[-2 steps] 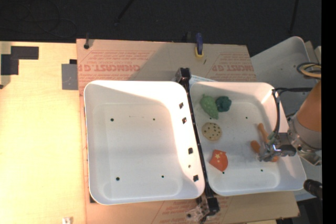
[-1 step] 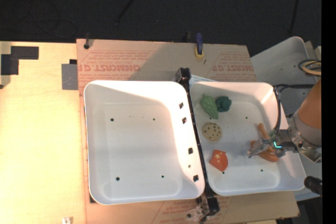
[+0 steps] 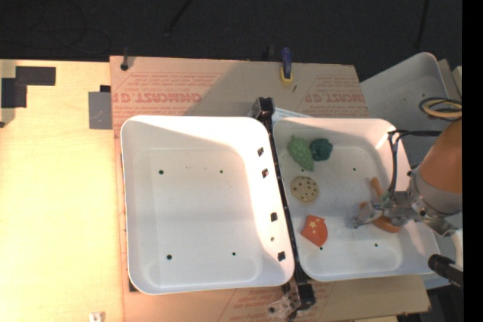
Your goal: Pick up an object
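While I watch from the remote console, the grey two-finger gripper [image 3: 367,216] sits low in the right-hand white plastic bin [image 3: 339,271], its tips beside a small orange carrot-shaped piece [image 3: 375,185]; whether the claw is parted or closed, or has hold of anything, I cannot tell; a second orange lump [image 3: 389,223] sits half hidden under the wrist. I judge the carrot piece the likely target; its long axis runs roughly up and down the view, slightly slanted. My worry: a closing claw could nudge it aside, since it lies by the bin's sloping wall; a red-orange flat wedge [image 3: 315,229], a round tan perforated disc [image 3: 304,188] and two green lumpy toys [image 3: 309,151] lie well apart.
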{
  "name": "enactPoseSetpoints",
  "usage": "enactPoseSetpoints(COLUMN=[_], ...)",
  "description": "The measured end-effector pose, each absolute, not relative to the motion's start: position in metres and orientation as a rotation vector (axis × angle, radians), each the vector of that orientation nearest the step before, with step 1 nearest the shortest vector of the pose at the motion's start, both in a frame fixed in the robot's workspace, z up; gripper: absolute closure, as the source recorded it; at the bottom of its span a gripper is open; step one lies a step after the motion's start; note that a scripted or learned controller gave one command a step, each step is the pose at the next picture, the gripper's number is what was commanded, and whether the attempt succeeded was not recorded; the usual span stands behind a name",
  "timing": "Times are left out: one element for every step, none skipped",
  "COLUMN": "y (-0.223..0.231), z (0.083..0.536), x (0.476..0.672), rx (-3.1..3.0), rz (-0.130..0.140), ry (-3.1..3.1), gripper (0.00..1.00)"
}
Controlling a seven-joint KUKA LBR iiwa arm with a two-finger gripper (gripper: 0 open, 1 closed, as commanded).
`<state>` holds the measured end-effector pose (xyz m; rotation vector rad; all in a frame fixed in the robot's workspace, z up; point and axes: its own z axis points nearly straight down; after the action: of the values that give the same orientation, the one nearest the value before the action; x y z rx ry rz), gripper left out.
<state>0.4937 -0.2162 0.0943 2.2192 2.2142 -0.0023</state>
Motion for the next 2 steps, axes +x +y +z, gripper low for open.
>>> enactPoseSetpoints(y=[-0.214,-0.201], z=[0.159,0.091], x=[0.545,0.563], rx=[2.214,2.210], rz=[0.005,0.013], ry=[2.220,2.222], gripper=[0.00,0.00])
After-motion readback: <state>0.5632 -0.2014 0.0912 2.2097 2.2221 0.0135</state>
